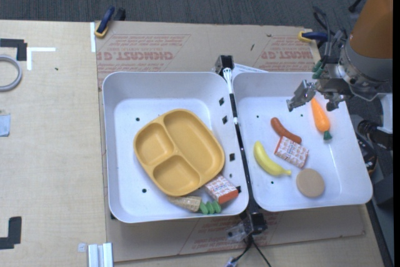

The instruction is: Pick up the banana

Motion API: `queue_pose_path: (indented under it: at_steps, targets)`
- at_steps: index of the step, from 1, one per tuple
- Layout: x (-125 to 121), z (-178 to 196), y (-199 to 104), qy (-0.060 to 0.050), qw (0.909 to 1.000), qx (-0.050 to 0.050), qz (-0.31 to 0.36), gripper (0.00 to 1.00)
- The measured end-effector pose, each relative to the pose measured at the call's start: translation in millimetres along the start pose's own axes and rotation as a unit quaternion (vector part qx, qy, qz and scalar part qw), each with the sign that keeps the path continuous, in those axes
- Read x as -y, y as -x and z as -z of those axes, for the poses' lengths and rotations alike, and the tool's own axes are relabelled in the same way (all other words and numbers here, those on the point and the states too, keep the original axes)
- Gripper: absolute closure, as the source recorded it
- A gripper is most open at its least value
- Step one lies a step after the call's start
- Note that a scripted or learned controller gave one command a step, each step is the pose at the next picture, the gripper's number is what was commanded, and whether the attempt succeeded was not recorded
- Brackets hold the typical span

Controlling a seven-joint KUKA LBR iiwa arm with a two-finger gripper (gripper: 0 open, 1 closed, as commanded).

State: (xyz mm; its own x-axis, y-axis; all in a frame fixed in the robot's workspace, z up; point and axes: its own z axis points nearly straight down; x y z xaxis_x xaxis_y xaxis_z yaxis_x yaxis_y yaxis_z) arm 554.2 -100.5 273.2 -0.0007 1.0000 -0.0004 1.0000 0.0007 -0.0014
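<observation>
Approach step judged underway: gripper (pixel 315 95) is seen parted and empty above the right bin (pixel 350 194), well apart from banana (pixel 269 159), so descent leftward is needed.

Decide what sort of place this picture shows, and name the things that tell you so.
Most likely a robotics lab test bench, not a kitchen: a robot arm reaches over two white bins, the food in them, like the banana, looks like toys, and cardboard is clamped on the bench.

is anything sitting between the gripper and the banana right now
Yes. The sausage lies roughly between the gripper and the banana, and the red-and-white packet touches the banana's right side. From above, the banana is uncovered.
</observation>
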Motion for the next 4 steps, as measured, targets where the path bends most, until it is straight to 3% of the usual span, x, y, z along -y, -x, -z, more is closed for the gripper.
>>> queue_pose_path:
  at_steps: [1,2,4]
  targets:
    - [76.6,-81.5,-34.5,0.000,0.9990,0.000,-0.045,0.00]
    - [58.6,-81.1,-82.5,0.001,0.9975,0.000,0.071,0.00]
    - [58.6,-81.1,-82.6,0.001,0.9975,0.000,0.071,0.00]
